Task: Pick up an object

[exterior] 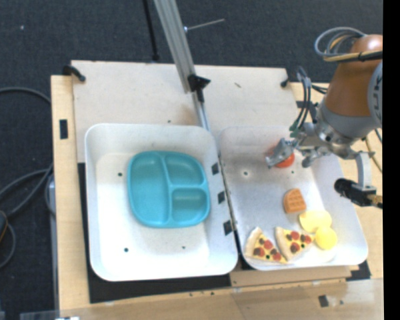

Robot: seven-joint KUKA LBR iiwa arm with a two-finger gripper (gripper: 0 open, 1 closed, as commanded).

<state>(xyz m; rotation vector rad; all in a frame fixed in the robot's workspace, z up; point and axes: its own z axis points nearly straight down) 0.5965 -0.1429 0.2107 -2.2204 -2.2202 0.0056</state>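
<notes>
My gripper hangs over the right bin's top; I cannot tell its grip. An orange piece sits just at four o'clock, touching.

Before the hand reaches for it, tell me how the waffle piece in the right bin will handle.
The waffle piece looks like stiff toy food, so probably rigid and light. It lies flat and thin on the right bin, so it should slide rather than roll.

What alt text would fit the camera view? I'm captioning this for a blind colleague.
A grey and orange robot arm reaches from the right, its gripper low over a small orange-red object in the right bin. Nearer the front lie a waffle, yellow pieces and two pizza slices; the left bin holds a blue divided plate.
</notes>
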